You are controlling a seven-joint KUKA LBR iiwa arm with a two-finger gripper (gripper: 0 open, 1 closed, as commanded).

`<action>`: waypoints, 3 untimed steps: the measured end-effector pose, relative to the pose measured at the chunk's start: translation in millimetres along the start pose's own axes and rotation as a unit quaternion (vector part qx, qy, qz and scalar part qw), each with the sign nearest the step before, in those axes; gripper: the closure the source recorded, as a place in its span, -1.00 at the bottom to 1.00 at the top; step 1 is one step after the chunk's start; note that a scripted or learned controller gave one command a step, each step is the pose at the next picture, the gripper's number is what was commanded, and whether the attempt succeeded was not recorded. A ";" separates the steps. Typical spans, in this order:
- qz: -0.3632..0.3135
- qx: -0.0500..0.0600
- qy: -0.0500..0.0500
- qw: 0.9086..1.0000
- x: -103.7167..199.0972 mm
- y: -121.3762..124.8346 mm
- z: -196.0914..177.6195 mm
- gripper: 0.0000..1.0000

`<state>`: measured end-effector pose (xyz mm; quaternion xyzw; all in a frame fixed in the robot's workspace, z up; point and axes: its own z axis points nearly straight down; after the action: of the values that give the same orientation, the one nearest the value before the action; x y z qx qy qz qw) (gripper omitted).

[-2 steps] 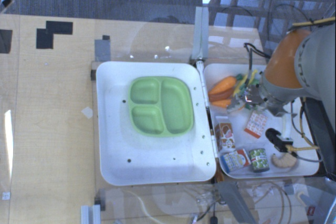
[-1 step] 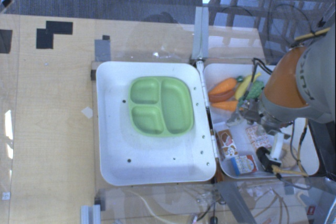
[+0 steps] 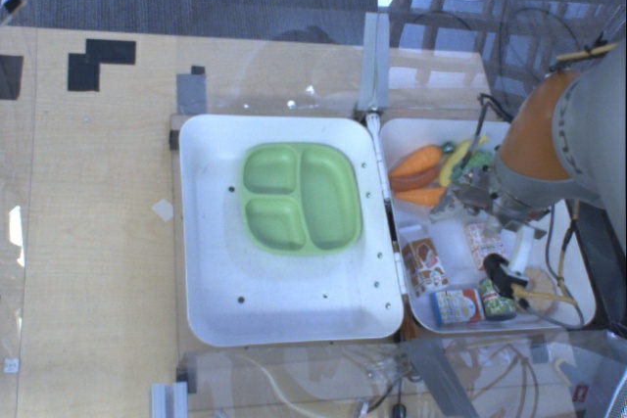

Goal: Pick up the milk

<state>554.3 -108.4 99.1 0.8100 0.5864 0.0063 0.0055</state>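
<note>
**Milk carton sits at the near wall while the gripper hangs mid-bin**

Closest to us in the camera view, a small blue-and-white carton [image 3: 455, 306] lies against the front wall of the right bin [image 3: 453, 240]. We take this carton to be the milk. Just beside it on the right is a green can [image 3: 500, 305], touching it or nearly so. A brown-and-white packet [image 3: 422, 259] lies just behind the carton, toward the bin's left wall.

Farther back, 2 carrots [image 3: 416, 162] and a yellow piece [image 3: 453, 162] crowd the far end of the same bin. The gripper [image 3: 482, 206] hangs over the bin's middle, near the carrots and well apart from the carton. We cannot tell whether it is open or closed, and we see nothing held in it.

The left bin [image 3: 211, 240] holds 1 green plate [image 3: 301, 198] with 3 compartments.

We judge the step in hand to be the approach, with no grasp made yet. The next move calls for travel toward the near wall, then a descent centred on the carton. The front wall, the can and the packet leave little room on 3 sides. We think the jaws need to close across the carton's narrow width without catching the can.
</note>
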 end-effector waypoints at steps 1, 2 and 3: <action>0.072 -0.010 0.000 0.997 15.7 -26.1 2.4 -1.00; 0.002 -0.022 0.001 1.000 9.3 -41.1 -1.3 -1.00; 0.130 -0.011 0.001 0.991 3.5 -60.2 2.8 -1.00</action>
<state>498.3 -86.3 95.4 0.8793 0.4758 0.0145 0.0131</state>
